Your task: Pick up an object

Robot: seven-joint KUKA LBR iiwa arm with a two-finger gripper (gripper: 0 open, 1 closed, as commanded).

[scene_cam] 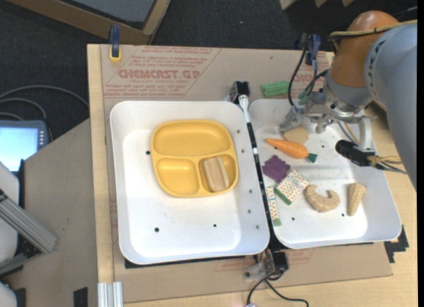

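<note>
Bench board [165, 73] reads "CHEMCAST GP"; end effector [306, 121] above carrot [287, 146].

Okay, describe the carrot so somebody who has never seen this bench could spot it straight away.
Start at the right-hand white bin, the one without the yellow divided plate. The carrot lies in its upper left part, just below the arm's hand and above the purple piece. It is the only bright orange, tapered thing there, with a small green stub at its right end.
</note>
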